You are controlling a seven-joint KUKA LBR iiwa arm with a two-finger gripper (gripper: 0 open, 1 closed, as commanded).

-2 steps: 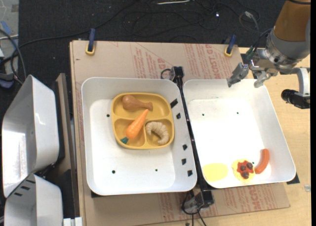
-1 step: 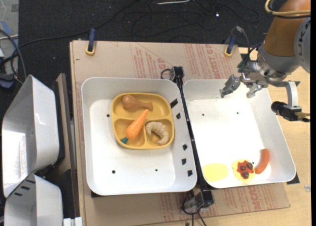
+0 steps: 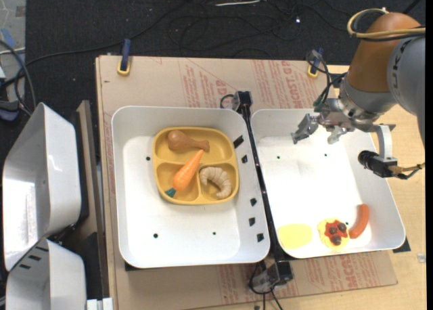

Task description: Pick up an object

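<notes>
My gripper (image 3: 318, 129) hangs over the back of the right bin (image 3: 312, 156), its two fingers spread apart with nothing between them. At the right bin's front lie a yellow flat disc (image 3: 295, 235), a small red and dark toy piece (image 3: 333, 231) and an orange sausage (image 3: 359, 220), all well in front of the gripper. In the left bin (image 3: 135, 187) a yellow divided plate (image 3: 162, 146) holds a drumstick (image 3: 187, 141), a carrot (image 3: 187, 170) and a pale shrimp (image 3: 217, 181).
A black divider strip (image 3: 256, 173) runs between the two bins. Spare white bins (image 3: 37, 173) stand off the bench at the left. Yellow clamps (image 3: 124, 66) sit on the cardboard's back edge. Cables lie on the dark floor behind.
</notes>
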